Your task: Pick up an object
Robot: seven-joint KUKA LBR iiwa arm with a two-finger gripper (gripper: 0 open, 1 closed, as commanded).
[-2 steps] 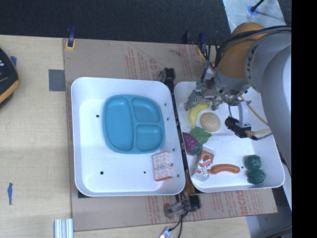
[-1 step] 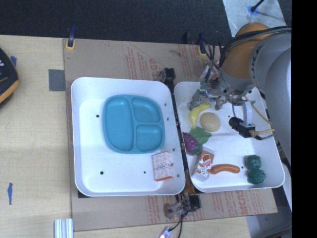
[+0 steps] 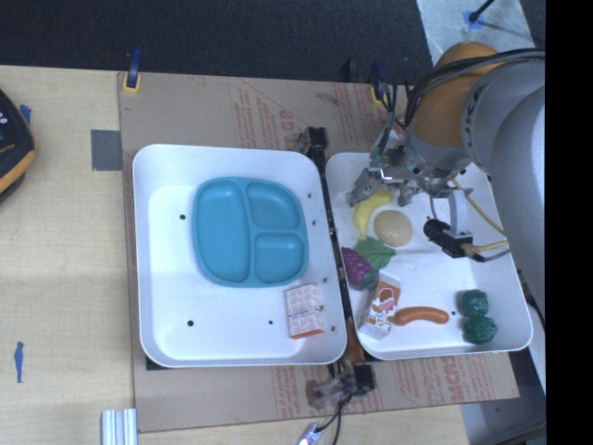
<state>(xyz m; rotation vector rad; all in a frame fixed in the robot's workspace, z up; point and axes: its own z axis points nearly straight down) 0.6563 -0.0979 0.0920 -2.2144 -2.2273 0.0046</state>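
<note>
My gripper (image 3: 382, 188) hangs over the back left of the right bin (image 3: 505, 336), just above a yellow lemon-like piece (image 3: 366, 215) and a pale round bun (image 3: 393, 227). Nothing shows between the fingers. In front of those lie a green leafy piece (image 3: 375, 251), a purple grape bunch (image 3: 358, 266), a small red-and-white carton (image 3: 382, 308), a sausage (image 3: 422, 316) and two dark green lumps (image 3: 476, 315).
The left bin (image 3: 153, 248) holds a blue divided plate (image 3: 248, 230) and a small pale packet (image 3: 304, 310) near its front right corner. A yellow-and-black device (image 3: 14, 146) lies at the bench's far left edge.
</note>
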